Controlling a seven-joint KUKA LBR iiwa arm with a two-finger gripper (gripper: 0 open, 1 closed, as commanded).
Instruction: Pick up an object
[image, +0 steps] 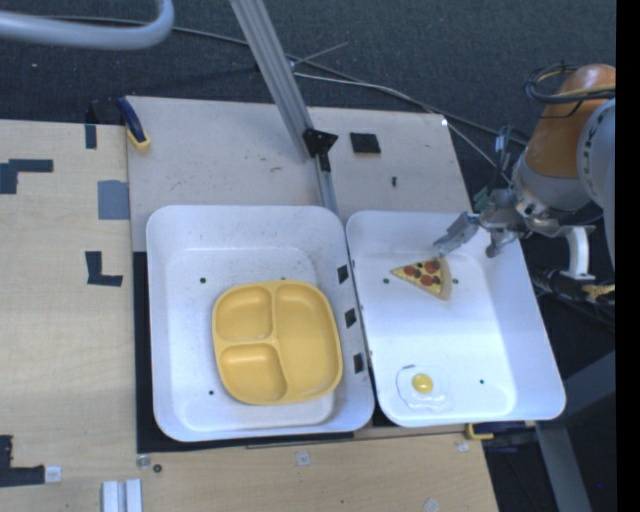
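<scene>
Yellow-crusted and dotted with red, the toy pizza slice (424, 275) lies flat in the upper part of the right bin (520, 330), nearer that bin's far wall than its middle. Its long axis runs roughly left to right across the view, slightly down toward the right: the narrow tip points left toward the divider between the bins, and the wide crust end sits at the right. The gripper (462, 234) hangs just above and to the right of the slice, near but apart from it; nothing is between its fingers, and whether the jaws are apart or together cannot be told from this slanted view.

For a clean pick, the gripper should probably come down over the wider crust half, with its closing line set across the slice's short width rather than along its length, and low enough to catch so thin a piece.

A toy fried egg (421, 386) sits well apart at the near end of the same bin. A yellow divided plate (277, 341) rests in the left bin (180, 300).
</scene>
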